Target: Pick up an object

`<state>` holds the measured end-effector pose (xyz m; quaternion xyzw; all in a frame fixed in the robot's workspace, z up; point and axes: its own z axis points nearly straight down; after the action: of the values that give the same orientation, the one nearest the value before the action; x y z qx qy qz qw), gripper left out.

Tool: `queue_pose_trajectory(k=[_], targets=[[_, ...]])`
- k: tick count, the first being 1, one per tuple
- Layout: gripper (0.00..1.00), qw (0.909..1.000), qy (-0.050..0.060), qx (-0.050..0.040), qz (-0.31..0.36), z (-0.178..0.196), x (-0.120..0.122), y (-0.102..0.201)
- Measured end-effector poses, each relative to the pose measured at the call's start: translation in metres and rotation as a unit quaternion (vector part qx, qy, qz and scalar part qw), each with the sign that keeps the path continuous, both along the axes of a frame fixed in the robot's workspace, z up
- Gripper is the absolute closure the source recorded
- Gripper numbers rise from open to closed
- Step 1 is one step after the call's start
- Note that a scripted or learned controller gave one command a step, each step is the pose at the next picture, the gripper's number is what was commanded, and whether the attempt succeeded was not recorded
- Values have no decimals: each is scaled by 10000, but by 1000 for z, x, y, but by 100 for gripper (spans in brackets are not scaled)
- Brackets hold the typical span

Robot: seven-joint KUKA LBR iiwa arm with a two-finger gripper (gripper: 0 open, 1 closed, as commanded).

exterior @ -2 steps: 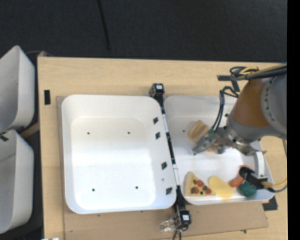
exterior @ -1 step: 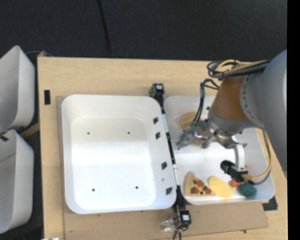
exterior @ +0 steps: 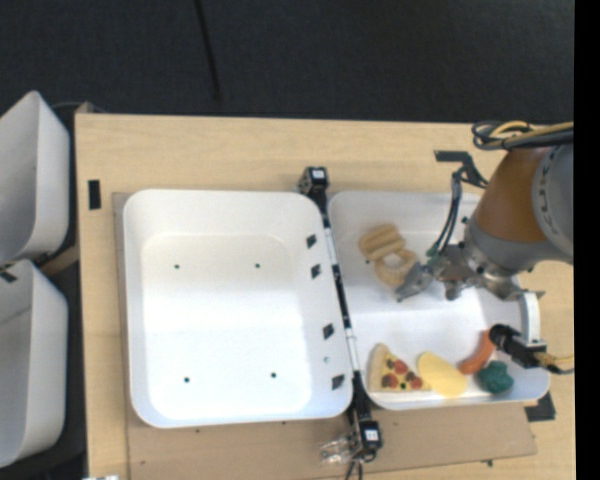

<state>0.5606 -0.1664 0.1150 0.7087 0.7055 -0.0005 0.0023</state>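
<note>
Camera view: gripper, jaw state unclear, beside tan pastry; pizza slice nearby.

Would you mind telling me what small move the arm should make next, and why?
Probably a short shift toward the bins' divider and down: the gripper sits low in the right bin, right beside the tan pretzel-like toy, nearer than the pizza slice at the front wall.

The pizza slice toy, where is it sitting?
The pizza slice lies in the right bin, at its near left corner, just left of the yellow piece.
</note>
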Motion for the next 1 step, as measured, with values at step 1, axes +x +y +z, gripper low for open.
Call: queue_pose_trajectory(k=[1], targets=[[0, 10000, -18, 19, 62, -14, 70, 53]])
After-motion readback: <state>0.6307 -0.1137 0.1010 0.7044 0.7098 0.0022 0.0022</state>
